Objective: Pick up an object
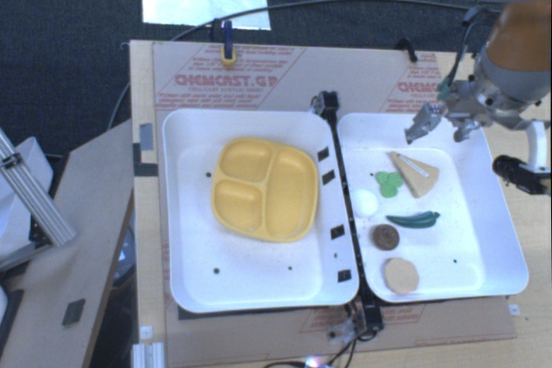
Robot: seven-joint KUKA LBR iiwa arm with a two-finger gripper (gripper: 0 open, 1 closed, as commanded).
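From my end the hand [442, 121] hangs spread open, gripping nothing, over the back edge of the right bin [509, 246]. Closest target is the tan wedge [416, 172], lying flat just below it near the green clump [388, 181] (looks like toy food). I'd drop straight down and straddle the wedge's narrow width, staying off the green bit so I don't drag both.
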